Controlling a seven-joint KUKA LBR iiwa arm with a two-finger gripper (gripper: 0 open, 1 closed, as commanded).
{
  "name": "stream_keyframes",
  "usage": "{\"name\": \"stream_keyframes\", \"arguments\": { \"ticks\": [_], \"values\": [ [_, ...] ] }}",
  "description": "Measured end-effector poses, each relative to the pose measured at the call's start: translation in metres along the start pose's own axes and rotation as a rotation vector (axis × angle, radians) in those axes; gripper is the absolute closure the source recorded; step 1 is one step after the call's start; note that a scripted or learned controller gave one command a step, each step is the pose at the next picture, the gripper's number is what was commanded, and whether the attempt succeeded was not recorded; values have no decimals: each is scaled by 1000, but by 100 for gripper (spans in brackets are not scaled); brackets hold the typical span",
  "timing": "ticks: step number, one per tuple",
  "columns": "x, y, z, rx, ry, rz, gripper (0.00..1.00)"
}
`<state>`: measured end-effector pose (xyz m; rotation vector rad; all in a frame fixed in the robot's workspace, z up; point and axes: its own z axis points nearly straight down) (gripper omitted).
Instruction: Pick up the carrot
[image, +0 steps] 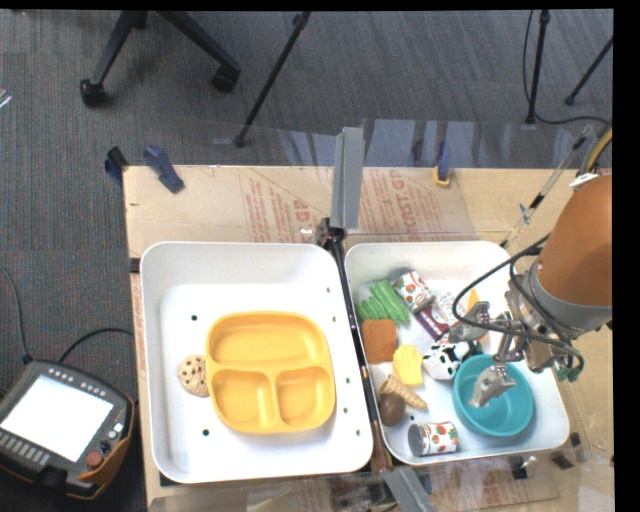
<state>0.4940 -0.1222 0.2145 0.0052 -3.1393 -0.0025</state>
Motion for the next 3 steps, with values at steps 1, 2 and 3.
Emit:
{"name": "stream_keyframes", "arguments": {
  "ticks": [1,2,3],
  "values": [
    [-15,72,29,-2,2,10,0],
    [-16,31,113,1,-9,-124,0],
    [-12,41,121,5,-27,83,0]
  ]
}}
